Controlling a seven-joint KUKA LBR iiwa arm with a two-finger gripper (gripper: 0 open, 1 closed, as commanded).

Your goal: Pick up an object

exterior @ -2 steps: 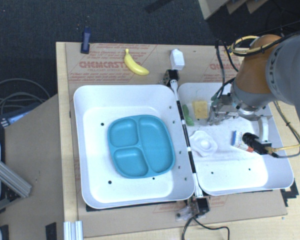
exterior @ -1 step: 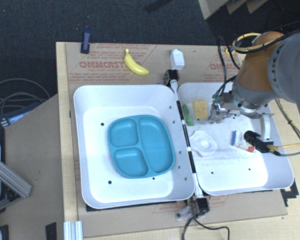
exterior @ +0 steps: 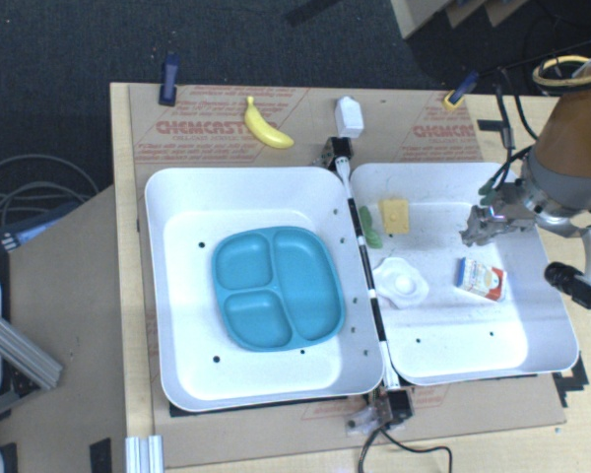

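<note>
Over the right bin, the gripper is seen hanging with nothing between its fingers; their spread cannot be told. Just below it lies a small carton, with a white cup and a yellow block nearby. A blue tray sits in the left bin.

Small carton flat, right bin.

A yellow banana lies on the cardboard behind the left bin.
</note>
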